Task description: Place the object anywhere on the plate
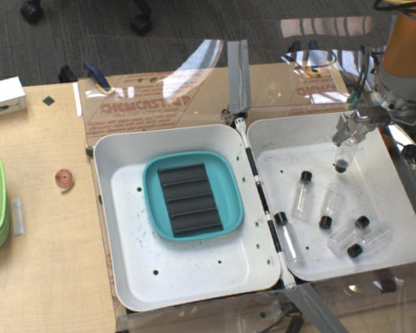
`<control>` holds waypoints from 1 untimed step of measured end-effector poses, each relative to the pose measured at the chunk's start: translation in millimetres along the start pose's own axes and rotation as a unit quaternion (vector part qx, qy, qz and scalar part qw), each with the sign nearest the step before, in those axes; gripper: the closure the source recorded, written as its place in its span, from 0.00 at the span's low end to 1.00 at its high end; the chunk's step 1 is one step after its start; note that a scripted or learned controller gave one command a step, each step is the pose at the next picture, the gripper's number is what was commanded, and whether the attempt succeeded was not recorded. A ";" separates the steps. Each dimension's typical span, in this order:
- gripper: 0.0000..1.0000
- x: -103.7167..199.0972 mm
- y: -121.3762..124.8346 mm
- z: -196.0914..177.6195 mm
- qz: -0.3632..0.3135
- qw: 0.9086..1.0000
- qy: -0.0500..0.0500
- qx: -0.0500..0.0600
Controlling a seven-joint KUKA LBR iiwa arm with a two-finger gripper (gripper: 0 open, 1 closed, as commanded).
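- Nearest the viewer, the front rims of two white bins: the left bin [132,283] and the right bin [397,252] stand side by side, their inner walls touching along a central seam.
- Right bin, front half: several clear vials with black caps lie loose on the floor. One vial [285,237] rests along the seam wall; two more [360,243] lie close together near the front right corner; another [332,207] lies between these and the middle.
- Right bin, middle: a vial [301,192] lies tilted, its black cap toward the rear. The floor to its left is open.
- Left bin, centre: a teal plate [228,197], square with rounded corners, carries a dark ribbed block [189,198] that covers most of its floor; a bare teal margin rings the block. White bin floor lies open on all sides of the plate, widest at the front.
- Right bin, rear: the gripper [347,139] hangs over the floor, its fingers clamped on the task's thing, a clear vial [342,156] that hangs nearly upright with its black cap at the lower end, clear of the bin floor and well apart from the plate.
- Far right: the grey arm with its orange band [406,42] reaches in above the bin's rear corner.
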State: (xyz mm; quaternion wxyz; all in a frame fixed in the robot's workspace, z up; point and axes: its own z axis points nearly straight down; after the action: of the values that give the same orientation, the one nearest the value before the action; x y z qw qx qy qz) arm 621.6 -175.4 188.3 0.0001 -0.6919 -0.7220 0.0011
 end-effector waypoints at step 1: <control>0.00 -0.1 0.0 -0.2 0.000 1.000 0.000 0.000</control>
State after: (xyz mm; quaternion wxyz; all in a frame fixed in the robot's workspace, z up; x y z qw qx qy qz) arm 621.6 -175.5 188.5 0.0000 -0.6921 -0.7218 0.0010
